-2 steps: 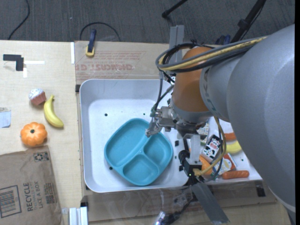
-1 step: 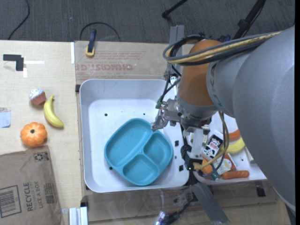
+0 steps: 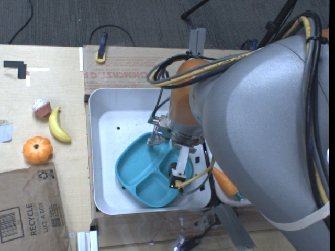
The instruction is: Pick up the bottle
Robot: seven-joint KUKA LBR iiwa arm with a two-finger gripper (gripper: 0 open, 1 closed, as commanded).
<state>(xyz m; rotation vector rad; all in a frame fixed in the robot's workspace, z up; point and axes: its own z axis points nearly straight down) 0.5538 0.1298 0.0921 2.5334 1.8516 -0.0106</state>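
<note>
The gripper [image 3: 156,136] is positioned low over the upper rim of a blue divided plate [image 3: 137,175] inside the white bin [image 3: 104,156]; its open or closed state cannot be determined. A carrot [image 3: 226,183] lies at the bin's right edge. A banana [image 3: 58,125] lies outside, left of the bin.

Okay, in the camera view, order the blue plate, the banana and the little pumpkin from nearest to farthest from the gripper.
1. The blue plate, in the bin, directly under the gripper.
2. The banana, on the bench left of the bin.
3. The pumpkin, farther left still, just below the banana.
</note>
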